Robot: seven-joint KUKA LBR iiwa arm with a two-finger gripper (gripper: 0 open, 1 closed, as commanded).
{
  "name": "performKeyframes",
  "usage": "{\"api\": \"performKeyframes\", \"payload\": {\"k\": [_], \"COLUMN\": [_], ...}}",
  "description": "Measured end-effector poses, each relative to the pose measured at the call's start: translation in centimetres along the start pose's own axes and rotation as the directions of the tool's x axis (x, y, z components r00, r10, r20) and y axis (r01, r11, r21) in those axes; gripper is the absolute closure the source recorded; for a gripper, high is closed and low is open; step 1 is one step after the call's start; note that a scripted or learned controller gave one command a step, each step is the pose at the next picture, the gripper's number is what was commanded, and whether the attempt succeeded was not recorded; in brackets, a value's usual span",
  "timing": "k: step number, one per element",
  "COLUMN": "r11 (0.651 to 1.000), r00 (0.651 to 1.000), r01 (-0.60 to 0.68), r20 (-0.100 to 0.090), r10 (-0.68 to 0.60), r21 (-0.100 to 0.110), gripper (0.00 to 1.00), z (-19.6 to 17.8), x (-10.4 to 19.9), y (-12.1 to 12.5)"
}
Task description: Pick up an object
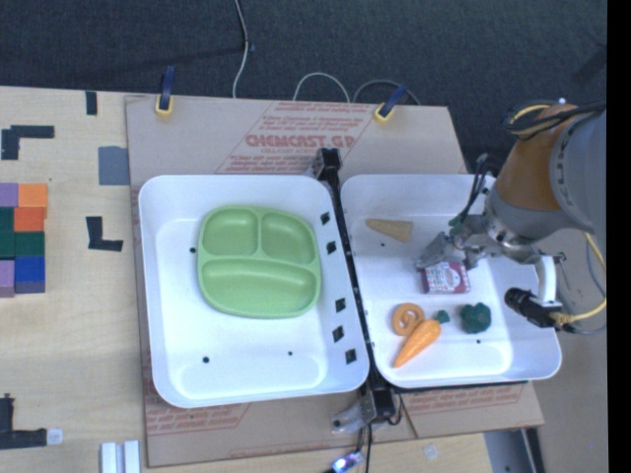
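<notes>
Right bin (493, 363): hand (449, 254) over packet (446, 280), grip unclear; carrot (418, 341), pretzel (406, 317) near.

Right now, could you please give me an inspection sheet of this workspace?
Surface: cardboard sheet under left bin and right bin.
Job's things: toy carrot, orange ring, green toy, tan wedge, pink packet, all in right bin.
Clutter: green divided plate in left bin.
Claw: over the pink packet.
Cables: black cable at the top.
Surroundings: coloured blocks at the left.
</notes>
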State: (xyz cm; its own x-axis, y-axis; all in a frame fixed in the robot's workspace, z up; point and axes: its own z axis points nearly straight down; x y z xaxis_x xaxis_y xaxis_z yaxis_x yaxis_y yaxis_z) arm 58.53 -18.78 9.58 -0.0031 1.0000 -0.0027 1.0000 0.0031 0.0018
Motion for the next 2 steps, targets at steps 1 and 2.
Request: {"api": "performKeyframes", "payload": {"k": [1, 2], "r11": [1.000, 1.000], "r00": [1.000, 1.000], "r01": [-0.003, -0.001], "r20": [-0.002, -0.001], "r10": [0.003, 0.001], "r21": [-0.001, -0.003], "gripper": [1.00, 1.00], "z": [-5.5, -11.3], "x": [-0.4, -0.8], "y": [-0.8, 0.1]}}
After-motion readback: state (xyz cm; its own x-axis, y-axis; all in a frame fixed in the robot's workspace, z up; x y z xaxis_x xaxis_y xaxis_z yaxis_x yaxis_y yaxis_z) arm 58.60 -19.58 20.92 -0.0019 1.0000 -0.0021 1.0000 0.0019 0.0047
